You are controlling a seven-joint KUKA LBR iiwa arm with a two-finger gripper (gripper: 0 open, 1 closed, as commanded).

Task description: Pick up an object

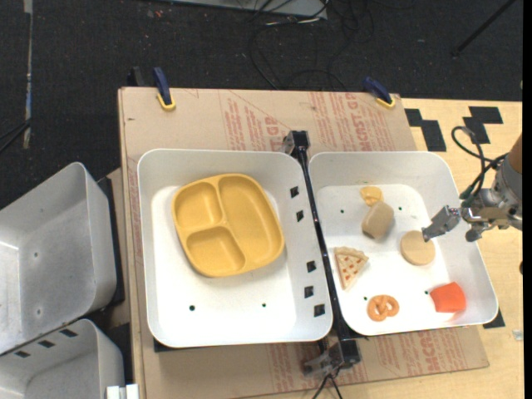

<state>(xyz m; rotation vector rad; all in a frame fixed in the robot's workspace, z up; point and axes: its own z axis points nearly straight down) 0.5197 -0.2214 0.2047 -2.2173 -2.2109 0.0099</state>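
The right bin [399,169] holds several toy foods. A small yellow piece [371,194] lies at the back, with a tan block [378,220] just in front of it. Further forward are a round tan disc [417,248], a pizza slice [351,265], a pretzel [382,307] and a red block [449,298]. My gripper [457,226] hovers at the bin's right side, just right of the tan disc. It is open, with one fingertip [437,225] close to the disc's upper right edge. Nothing sits between the fingers.
In the left bin [158,306] lies a yellow divided plate [226,223]. A black divider [312,223] runs between the two bins. Grey tubs [50,239] stand off the bench to the left. Cables trail at the right by the arm.
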